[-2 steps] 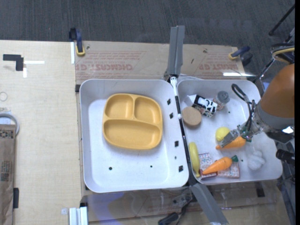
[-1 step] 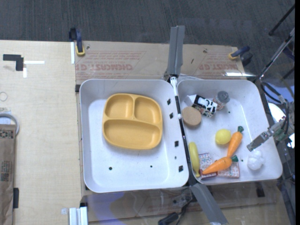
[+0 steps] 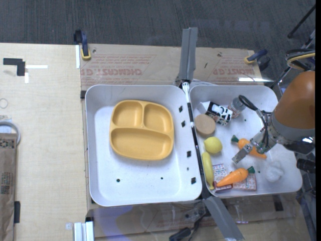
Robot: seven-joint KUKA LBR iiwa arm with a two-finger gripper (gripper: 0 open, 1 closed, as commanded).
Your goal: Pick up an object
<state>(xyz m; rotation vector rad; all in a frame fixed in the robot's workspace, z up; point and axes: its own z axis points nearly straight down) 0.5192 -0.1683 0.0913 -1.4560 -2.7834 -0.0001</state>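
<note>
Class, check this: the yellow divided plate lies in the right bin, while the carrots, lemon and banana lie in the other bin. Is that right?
Not quite. The camera view shows the yellow divided plate in the left bin, not the right. The carrots, lemon and banana do lie in the other bin, the right bin.

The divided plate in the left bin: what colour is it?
Yellow-orange all over, as the camera view shows; the divided plate has three compartments.

A single fixed camera looks down at a slant over the bench (image 3: 40, 134), taking in both white bins (image 3: 95, 149) whole.
</note>
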